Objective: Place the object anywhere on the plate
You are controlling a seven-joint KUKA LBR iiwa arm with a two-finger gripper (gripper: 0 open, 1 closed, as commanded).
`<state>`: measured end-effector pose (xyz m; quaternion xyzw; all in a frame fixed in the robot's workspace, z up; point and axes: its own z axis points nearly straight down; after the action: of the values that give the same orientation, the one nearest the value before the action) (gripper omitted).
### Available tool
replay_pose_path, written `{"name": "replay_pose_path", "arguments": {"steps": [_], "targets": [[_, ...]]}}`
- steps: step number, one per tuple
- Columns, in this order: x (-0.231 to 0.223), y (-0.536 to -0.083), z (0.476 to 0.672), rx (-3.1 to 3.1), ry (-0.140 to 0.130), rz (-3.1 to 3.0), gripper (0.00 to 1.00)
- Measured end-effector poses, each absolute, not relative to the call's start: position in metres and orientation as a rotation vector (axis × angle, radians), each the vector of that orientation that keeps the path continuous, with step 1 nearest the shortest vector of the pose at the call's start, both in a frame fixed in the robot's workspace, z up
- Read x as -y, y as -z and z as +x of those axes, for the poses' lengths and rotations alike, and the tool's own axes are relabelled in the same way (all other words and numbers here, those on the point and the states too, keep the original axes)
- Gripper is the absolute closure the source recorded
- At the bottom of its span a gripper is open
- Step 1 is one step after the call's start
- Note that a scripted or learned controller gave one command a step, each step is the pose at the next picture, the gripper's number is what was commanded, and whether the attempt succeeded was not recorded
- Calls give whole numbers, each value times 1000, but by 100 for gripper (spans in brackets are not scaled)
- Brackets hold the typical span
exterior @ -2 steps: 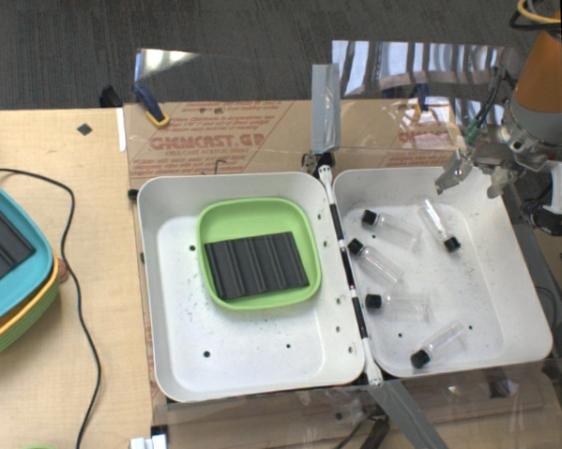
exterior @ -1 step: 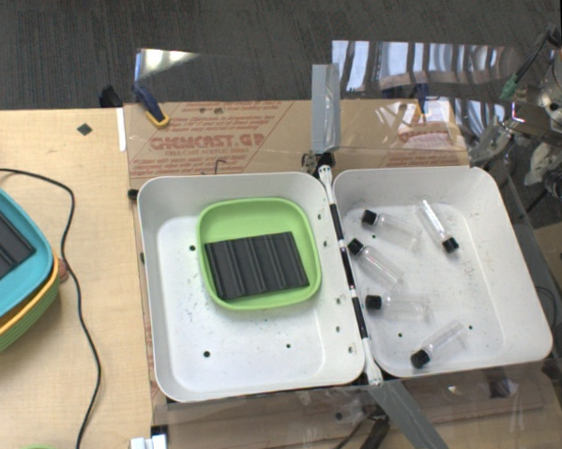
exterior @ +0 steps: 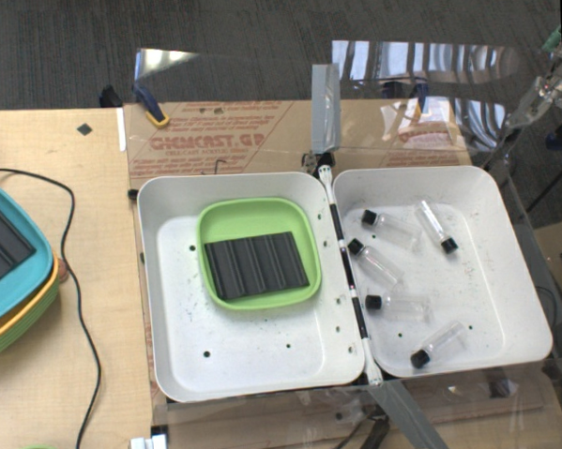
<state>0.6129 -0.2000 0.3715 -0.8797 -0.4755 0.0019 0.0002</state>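
Pale wood bench (exterior: 63,371) lies under everything we see from the overhead camera, with two shallow white bins side by side and printed cardboard (exterior: 220,138) behind them at twelve o'clock.

We find a green plate (exterior: 256,217) in the left bin (exterior: 251,361), sitting toward that bin's twelve o'clock side. A dark ribbed insert (exterior: 260,265) lies flat on it.

We count five clear vials with black caps in the right bin (exterior: 509,282), all lying on their sides and apart from one another:
- one vial (exterior: 375,220) at about eleven o'clock
- a second vial (exterior: 434,226) near one o'clock
- a third vial (exterior: 370,260) at nine o'clock, near the bin's left wall
- a fourth vial (exterior: 394,303) toward eight o'clock
- a fifth vial (exterior: 436,343) at six o'clock

None of them touches the plate.

We cannot tell whether the gripper is released or clenched.

At the bench's nine o'clock edge we see stacked teal and yellow dishes (exterior: 16,270), with a black cable (exterior: 78,295) trailing past them.
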Motion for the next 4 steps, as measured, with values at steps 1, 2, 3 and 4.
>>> {"name": "replay_pose_path", "arguments": {"steps": [1,2,3,4], "targets": [[211,-440,643,1304,-7,-2857,0],[208,-440,654,1025,-7,-2969,0],[213,-440,653,774,-6,-3044,0],[221,-441,650,439,-3,-3111,0]]}}
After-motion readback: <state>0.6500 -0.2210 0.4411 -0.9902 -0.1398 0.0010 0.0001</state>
